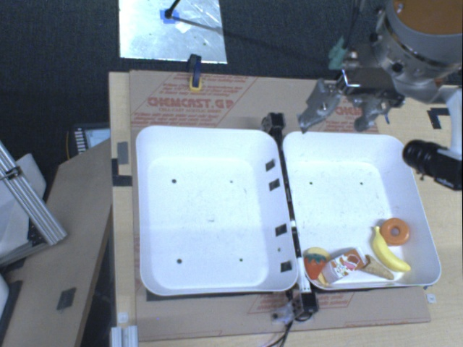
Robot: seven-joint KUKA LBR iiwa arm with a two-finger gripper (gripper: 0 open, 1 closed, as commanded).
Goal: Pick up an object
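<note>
My gripper point(335, 120) hangs above the far edge of the right bin point(340, 147), open, with nothing between its two grey fingers. Along the right bin's near edge lies a cluster of toy food: a yellow banana point(388, 253), an orange doughnut-like ring point(394, 230), a red and orange fruit point(315, 262), a small white and red packet point(343, 265) and a tan cone-shaped piece point(378, 269). All of these rest well below and in front of the gripper.
The left bin point(206, 208) sits beside the right one, joined by a black clipped divider point(283, 201). A metal plate point(172, 19) lies on the dark floor at the back. A black camera body point(432, 161) pokes in at the right.
</note>
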